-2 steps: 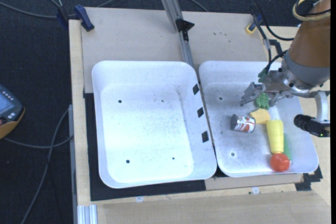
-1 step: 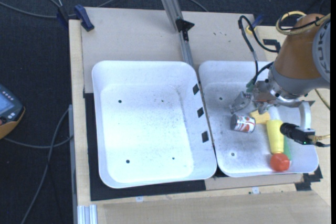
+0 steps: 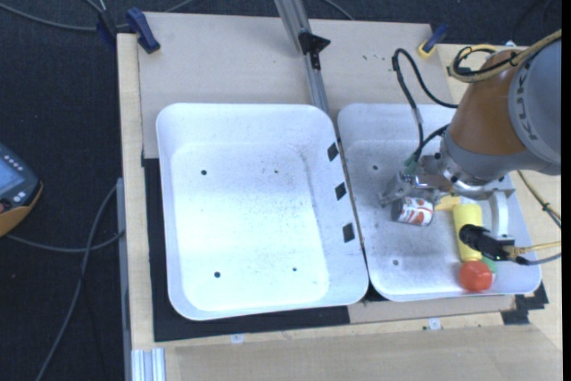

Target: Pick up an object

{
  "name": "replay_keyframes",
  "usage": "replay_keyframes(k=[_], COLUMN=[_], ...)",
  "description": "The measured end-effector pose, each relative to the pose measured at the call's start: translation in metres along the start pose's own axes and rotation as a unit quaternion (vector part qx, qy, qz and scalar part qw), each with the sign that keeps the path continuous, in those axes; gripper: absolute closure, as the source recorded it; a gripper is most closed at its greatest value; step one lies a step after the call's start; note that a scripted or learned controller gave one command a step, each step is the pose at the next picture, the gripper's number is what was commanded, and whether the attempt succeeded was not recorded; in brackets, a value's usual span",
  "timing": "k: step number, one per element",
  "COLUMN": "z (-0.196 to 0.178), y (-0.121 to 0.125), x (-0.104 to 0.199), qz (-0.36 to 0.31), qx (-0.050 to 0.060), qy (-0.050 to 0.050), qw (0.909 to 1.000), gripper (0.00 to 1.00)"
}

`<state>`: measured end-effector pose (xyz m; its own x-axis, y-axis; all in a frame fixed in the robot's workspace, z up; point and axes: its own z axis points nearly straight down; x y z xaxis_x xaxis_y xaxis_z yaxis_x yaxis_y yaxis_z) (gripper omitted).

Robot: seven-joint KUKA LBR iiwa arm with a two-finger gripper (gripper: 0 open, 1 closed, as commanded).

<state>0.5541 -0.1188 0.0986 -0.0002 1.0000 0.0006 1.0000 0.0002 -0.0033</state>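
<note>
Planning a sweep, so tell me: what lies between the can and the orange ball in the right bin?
In the camera view, a yellow object lies between the can and the orange ball, with a black piece at its lower end.

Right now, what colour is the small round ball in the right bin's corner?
Orange-red ball, clearest in the camera view.

Can (image 3: 414, 211) left of cylinder (image 3: 467, 229)

One fixed overhead camera (slanted) over both white bins (image 3: 178, 125).
</note>
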Motion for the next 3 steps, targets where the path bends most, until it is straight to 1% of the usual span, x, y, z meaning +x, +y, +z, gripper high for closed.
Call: replay_keyframes(k=[1,2,3], z=[-0.012,-0.061,-0.117], y=[0.001,0.001,0.011], x=[0.000,0.010,0.006], qz=[0.000,0.000,0.000], qx=[-0.002,-0.004,-0.004], qy=[0.000,0.000,-0.001], qw=[1.0000,1.0000,1.0000], gripper=[1.00,1.00,1.00])
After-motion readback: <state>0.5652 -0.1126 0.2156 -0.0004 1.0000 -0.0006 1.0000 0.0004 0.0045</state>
